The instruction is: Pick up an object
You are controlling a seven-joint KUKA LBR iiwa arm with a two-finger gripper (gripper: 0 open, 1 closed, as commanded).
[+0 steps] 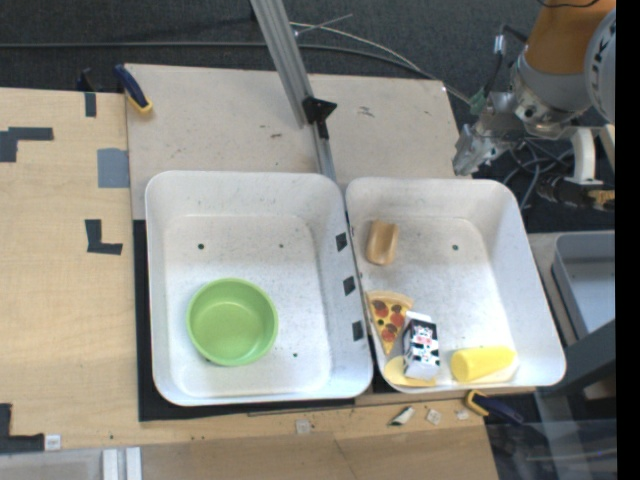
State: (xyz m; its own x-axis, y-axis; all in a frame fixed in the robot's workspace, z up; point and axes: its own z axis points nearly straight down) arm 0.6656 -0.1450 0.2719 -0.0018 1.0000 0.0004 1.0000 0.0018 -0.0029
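My gripper [468, 158] hangs above the back right corner of the right bin [500, 200], away from every object. In that bin a tan bread roll [381, 242] lies near the back left. A pizza slice [389, 314], a small black-and-white carton [421, 348] and a yellow cylinder [483, 363] lie along the front. The left bin [170, 208] holds a green bowl [232, 320] at its front left.
A slanted metal pole [290, 58] crosses the bench behind the bins. A blue and yellow clamp [134, 90] sits at the board's back left corner. Cables trail behind the arm on the right.
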